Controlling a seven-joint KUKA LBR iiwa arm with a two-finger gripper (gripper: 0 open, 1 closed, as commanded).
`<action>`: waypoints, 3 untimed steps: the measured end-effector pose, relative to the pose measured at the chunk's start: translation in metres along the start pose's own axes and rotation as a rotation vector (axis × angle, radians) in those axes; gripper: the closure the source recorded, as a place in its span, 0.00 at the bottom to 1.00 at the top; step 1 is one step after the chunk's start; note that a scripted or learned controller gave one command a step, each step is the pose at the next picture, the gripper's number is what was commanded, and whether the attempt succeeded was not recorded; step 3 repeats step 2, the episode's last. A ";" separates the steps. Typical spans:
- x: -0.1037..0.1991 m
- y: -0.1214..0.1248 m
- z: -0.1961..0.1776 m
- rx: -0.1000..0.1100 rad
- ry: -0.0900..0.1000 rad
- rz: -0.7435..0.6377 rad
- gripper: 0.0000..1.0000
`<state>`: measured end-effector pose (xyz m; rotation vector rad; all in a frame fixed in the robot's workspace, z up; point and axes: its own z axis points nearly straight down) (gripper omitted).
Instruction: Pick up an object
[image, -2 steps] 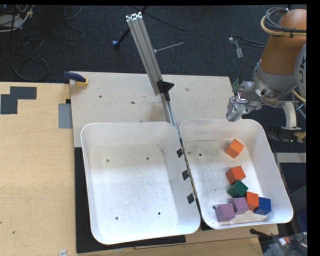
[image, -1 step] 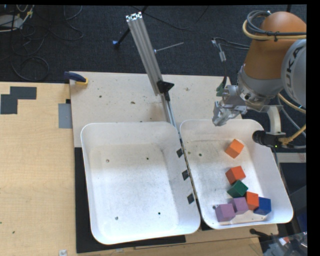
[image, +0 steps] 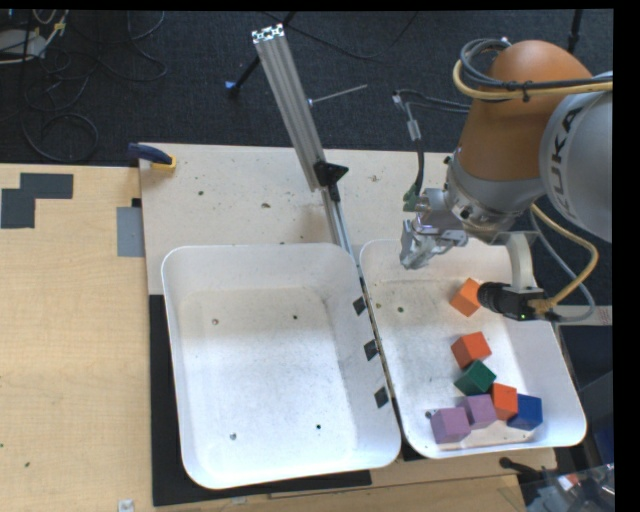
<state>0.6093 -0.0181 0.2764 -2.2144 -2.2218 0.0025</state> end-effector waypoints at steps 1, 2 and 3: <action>0.047 -0.021 0.001 0.001 0.000 -0.001 1.00; 0.095 -0.032 0.021 0.002 -0.001 -0.001 1.00; 0.095 -0.032 0.021 0.002 -0.001 -0.001 1.00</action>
